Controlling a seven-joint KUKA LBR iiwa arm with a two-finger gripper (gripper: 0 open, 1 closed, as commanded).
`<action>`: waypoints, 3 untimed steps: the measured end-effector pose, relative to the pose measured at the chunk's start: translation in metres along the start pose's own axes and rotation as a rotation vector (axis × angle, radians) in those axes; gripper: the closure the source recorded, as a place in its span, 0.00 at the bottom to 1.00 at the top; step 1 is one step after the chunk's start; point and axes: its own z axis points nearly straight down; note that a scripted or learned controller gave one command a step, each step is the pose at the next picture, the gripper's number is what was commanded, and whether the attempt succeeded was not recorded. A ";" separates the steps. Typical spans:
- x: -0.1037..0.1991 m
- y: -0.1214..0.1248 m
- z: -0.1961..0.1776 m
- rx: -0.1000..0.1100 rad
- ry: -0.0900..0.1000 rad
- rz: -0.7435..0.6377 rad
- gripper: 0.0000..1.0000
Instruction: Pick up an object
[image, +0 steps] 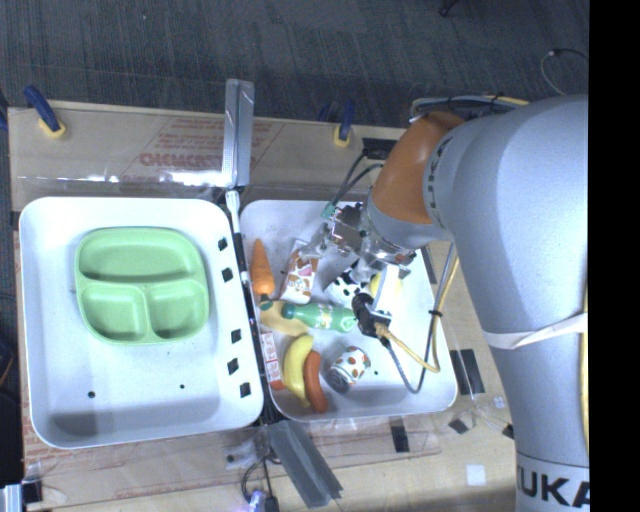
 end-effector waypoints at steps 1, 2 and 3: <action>0.015 -0.022 0.000 -0.005 -0.011 -0.126 0.00; 0.019 -0.028 0.000 -0.003 -0.009 -0.031 0.00; 0.019 -0.028 0.000 -0.002 -0.009 -0.032 0.00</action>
